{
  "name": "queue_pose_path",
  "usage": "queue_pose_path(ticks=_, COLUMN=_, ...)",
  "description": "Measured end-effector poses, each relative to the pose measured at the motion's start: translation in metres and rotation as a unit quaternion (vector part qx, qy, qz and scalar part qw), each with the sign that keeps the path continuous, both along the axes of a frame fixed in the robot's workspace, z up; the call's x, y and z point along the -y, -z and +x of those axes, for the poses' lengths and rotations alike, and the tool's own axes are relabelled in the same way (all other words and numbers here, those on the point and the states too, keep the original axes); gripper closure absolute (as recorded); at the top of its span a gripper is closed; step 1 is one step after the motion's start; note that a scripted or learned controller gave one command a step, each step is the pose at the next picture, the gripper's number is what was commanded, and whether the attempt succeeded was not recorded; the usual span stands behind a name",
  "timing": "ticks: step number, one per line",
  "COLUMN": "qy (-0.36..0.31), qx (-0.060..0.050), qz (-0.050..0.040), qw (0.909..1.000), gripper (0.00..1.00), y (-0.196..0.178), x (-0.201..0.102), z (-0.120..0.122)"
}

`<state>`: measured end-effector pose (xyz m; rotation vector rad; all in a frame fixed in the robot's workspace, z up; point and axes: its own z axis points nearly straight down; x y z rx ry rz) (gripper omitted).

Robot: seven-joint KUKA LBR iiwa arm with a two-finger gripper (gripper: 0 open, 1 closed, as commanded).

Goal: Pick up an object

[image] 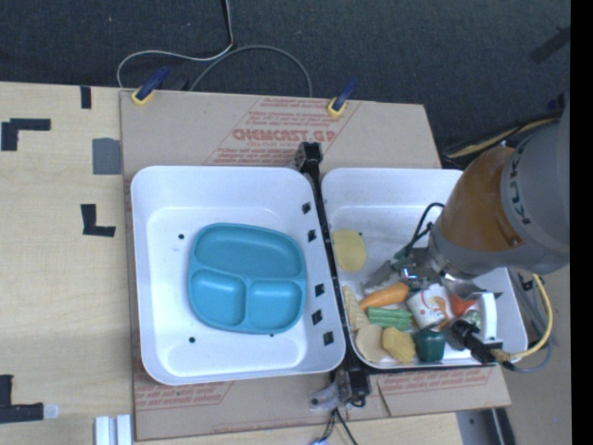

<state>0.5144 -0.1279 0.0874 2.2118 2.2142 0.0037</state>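
Two shallow white bins (148, 248) sit side by side; the gripper (428, 290), finger state impossible to tell, hangs just above an orange plastic carrot (384, 296) among right-bin toy foods.

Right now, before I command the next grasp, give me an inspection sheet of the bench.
Surface: cardboard sheet under two shallow white bins.
Job's things: orange plastic carrot, green plastic vegetable, pale yellow round piece, crowded in the right bin.
Clutter: blue divided plate in the left bin.
Pincer: low over the toys; grip unclear.
Cables: grey loop behind the bins.
Surroundings: dark carpet.
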Motion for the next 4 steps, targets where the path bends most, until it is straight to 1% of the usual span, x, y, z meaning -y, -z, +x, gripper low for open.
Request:
queue_pose_path(ticks=1, qy=-0.001, qx=-0.003, qz=0.0018, qw=1.0000, gripper=0.00, y=0.001, x=-0.031, z=0.049)
queue_pose_path(ticks=2, qy=0.001, qx=-0.001, qz=0.0017, qw=1.0000, gripper=0.00, y=0.000, x=-0.031, z=0.004)
queue_pose_path(ticks=3, qy=-0.001, qx=0.000, qz=0.0019, qw=1.0000, gripper=0.00, y=0.000, x=-0.030, z=-0.001)
queue_pose_path(ticks=4, qy=0.000, qx=-0.002, qz=0.0033, qw=1.0000, gripper=0.00, y=0.001, x=-0.029, z=0.001)
